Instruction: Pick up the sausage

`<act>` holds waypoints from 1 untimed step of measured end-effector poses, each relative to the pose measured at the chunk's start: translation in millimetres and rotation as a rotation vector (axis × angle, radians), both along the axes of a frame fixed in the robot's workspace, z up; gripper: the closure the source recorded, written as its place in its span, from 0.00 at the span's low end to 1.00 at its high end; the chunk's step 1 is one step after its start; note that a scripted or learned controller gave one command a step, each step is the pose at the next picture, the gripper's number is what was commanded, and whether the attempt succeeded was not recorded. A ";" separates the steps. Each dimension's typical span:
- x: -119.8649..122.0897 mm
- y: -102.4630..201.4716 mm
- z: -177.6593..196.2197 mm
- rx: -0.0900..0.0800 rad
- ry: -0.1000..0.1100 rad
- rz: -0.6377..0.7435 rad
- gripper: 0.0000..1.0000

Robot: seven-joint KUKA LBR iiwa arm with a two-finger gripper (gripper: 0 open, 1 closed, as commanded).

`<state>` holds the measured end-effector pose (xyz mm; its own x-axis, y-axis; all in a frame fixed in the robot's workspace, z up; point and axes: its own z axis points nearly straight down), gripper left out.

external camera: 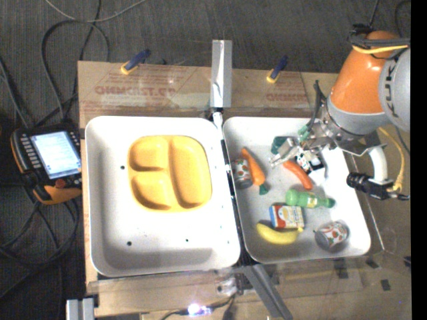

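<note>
On the table, the left bin [107, 245] holds a yellow divided plate [170, 172]. In the right bin [363, 242] come, from its left side, a small can [241, 173], a carrot [253, 167] pointing its green tip down-right, a banana [276, 235], a juice carton [287, 215], a green bottle [305, 199] and a tipped can [331, 234] near the bin's lower right corner. The sausage [297, 174], reddish orange, lies in the upper middle of this bin, its long axis slanting from upper left to lower right. The claw [298, 149] hangs just above the sausage's upper end; whether its fingers are apart or together cannot be told. The arm's orange band [363, 79] rises at the right.
</note>
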<state>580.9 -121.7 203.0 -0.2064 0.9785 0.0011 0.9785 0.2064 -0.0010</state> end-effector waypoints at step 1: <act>0.0 0.0 0.0 0.000 0.000 0.000 0.00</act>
